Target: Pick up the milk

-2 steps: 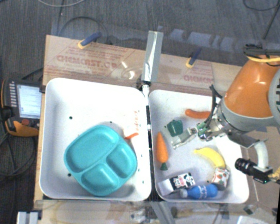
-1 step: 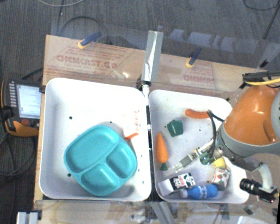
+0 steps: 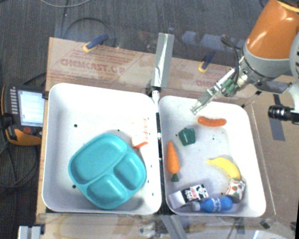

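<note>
At the right bin's near wall, milk [image 3: 196,193], end effector [image 3: 200,106] well apart.

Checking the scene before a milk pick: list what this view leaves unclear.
- Gripper: too small and slanted to tell whether it is open or shut.
- Milk carton: print too small to read, one end against the blue bottle.
- Arm: cut off by the top edge.

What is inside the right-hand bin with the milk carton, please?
The right bin holds a milk carton, blue bottle, banana, carrot, sausage, green block and small carton. Anything beneath them is hidden.
</note>
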Action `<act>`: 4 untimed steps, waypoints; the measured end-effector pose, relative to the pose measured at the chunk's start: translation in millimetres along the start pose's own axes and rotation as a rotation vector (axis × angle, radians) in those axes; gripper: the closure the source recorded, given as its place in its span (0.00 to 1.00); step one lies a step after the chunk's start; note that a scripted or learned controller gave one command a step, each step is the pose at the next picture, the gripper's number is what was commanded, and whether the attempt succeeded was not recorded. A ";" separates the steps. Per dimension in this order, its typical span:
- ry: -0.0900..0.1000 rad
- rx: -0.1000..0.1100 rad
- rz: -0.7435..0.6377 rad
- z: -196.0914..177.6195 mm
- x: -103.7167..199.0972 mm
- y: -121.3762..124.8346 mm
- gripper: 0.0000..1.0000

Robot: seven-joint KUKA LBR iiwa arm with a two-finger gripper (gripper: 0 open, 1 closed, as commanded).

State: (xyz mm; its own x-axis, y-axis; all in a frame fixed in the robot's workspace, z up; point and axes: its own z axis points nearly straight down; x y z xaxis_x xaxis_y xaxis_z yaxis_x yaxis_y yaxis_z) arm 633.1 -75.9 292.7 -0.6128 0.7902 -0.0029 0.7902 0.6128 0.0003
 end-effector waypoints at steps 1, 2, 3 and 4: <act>0.004 0.003 -0.038 104.2 19.7 -107.4 0.00; 0.004 0.003 0.056 178.7 -28.0 -137.0 0.00; 0.005 0.001 0.056 169.9 -27.5 -136.0 1.00; 0.005 0.001 0.056 170.0 -27.4 -136.0 0.00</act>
State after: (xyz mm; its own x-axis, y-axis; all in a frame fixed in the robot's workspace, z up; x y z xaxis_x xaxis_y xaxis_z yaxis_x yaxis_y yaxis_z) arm 542.7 -181.3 122.8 -0.5677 0.8232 0.0021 0.8232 0.5677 -0.0005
